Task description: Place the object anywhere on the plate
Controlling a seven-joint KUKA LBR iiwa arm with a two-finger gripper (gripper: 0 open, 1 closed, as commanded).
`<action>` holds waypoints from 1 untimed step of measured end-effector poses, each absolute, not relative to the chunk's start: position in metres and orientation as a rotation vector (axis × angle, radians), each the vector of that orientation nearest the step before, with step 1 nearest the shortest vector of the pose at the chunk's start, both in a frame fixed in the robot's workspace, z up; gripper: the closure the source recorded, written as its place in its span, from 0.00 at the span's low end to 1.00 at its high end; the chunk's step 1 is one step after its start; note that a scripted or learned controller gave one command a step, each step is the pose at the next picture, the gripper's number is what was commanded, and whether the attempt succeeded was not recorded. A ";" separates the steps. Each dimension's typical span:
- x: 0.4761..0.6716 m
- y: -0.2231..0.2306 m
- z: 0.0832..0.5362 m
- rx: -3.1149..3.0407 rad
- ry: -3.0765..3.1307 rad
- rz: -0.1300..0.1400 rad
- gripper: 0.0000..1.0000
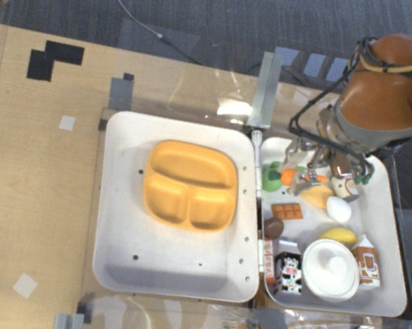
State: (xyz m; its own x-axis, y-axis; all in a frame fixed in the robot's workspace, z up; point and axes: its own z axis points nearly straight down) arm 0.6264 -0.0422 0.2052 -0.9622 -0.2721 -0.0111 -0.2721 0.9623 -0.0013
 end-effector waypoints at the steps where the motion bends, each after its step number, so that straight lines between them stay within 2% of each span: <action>1: 0.633 0.035 0.280 -0.523 3.078 0.002 1.00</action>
State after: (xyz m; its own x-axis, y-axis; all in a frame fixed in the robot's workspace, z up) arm 0.6327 0.0346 0.2799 -0.9437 -0.3303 -0.0191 -0.3303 0.9439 -0.0016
